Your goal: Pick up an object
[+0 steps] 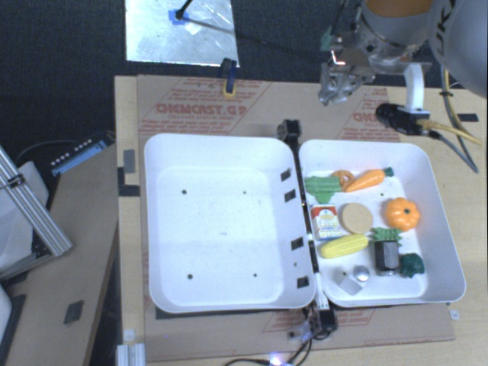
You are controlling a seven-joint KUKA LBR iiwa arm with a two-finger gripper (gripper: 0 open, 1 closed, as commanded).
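The tool [335, 91] is hanging over the worktop's far edge, well clear of the right bin [441, 204], and honestly I can't tell how it's set since it's blurry. Everything's sitting crowded in that bin: carrot [366, 179], pumpkin [401, 213], corn [343, 245], a round cracker [355, 219], a little carton [326, 223]. Coming down on that pile is probably risking a pinch on two pieces or a slip off the corn's rounded side.

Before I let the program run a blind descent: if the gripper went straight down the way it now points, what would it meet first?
Probably bare cardboard. The gripper hangs above the brown board behind the right bin, short of its far rim. The carrot and other toys lie nearer the camera. Depth from this slanted view is uncertain.
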